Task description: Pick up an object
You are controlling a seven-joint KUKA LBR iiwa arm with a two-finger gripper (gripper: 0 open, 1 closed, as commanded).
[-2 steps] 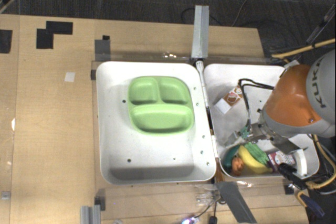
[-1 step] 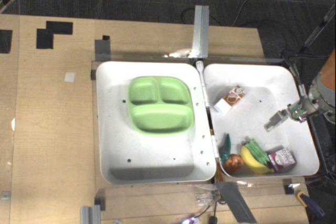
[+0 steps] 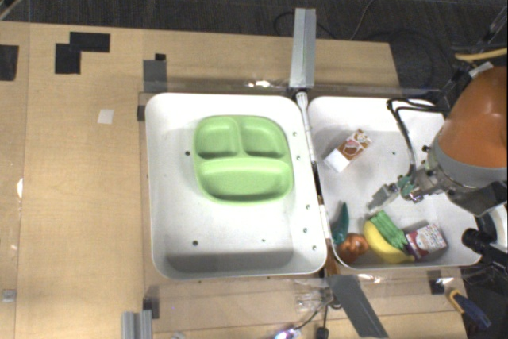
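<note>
Banana (image 3: 382,244) in rt bin (image 3: 373,111), gripper (image 3: 386,193) above

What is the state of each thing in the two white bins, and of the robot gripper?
Green plastic divided plate: lies flat in the left white bin, compartments up.
Small brown and white packet: lies loose in the right white bin, apart from the rest.
Yellow banana: lies by the front wall, against its neighbours.
Red round fruit: rests beside the banana.
Red and white carton: lies on its side.
Two-finger gripper: low above the banana; holds nothing visible.
</note>
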